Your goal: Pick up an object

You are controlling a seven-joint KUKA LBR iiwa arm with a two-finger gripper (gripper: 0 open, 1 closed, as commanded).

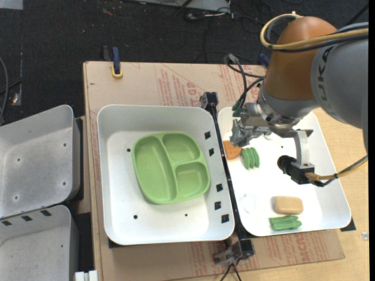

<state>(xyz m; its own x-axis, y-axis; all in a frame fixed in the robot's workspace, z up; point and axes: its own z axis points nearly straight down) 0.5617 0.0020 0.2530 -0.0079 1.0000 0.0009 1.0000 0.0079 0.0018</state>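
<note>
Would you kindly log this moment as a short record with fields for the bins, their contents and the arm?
left bin: holds a green divided plate
right bin: orange piece, green ridged piece, tan block, green pod
gripper: low over the right bin's upper left, beside the orange piece
grasp: nothing visibly held

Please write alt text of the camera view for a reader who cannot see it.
The gripper hangs over the right bin, close to an orange piece and a green piece. A tan block and a green pod lie nearer. The left bin holds a green tray.
</note>
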